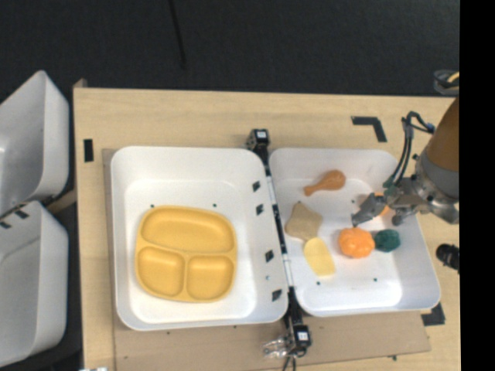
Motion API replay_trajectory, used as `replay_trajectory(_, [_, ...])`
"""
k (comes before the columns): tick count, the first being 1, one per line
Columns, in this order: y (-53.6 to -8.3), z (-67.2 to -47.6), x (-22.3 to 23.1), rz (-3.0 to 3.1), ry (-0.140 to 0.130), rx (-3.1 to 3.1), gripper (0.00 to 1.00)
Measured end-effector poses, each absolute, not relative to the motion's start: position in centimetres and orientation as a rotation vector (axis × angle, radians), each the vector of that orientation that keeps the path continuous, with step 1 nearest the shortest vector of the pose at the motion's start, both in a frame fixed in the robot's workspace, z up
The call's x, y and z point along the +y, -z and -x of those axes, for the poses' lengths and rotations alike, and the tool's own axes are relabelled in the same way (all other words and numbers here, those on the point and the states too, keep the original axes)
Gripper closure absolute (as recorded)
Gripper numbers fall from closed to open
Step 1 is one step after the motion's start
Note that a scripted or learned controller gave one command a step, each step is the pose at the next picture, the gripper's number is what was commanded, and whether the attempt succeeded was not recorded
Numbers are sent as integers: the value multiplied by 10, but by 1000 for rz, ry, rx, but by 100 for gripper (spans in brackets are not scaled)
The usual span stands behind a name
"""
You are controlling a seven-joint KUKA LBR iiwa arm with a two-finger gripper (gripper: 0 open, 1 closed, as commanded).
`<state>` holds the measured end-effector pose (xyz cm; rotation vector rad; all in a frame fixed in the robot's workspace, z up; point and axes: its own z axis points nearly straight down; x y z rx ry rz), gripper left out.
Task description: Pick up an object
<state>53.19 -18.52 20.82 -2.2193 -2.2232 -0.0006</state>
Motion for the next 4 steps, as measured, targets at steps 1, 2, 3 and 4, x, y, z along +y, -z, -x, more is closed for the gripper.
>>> replay_trajectory(1, [-163, -535, -181, 2220, -5, -2220, 0])
replay_trajectory(2, [-102, -540, -187, 2223, -6, -2217, 0])
replay_trajectory(3, [-100, -540, -188, 2227, -1, -2215, 0])
replay_trajectory(4, [-110, -541, -188, 2232, 2, -2209, 100])
